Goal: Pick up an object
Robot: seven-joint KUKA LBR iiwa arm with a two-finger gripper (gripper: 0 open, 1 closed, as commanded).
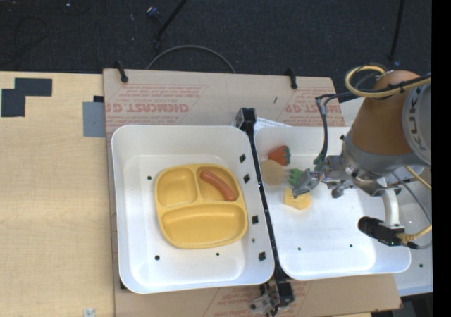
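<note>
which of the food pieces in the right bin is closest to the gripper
The yellow cheese wedge, lying just below the gripper. The red-orange piece and the pale piece lie farther up and to the left in the right bin.

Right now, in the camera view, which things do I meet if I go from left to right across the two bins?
Yellow tray → sausage in its upper right compartment → black divider between the bins → pale food piece → yellow cheese wedge → claw above it → grey arm.
</note>
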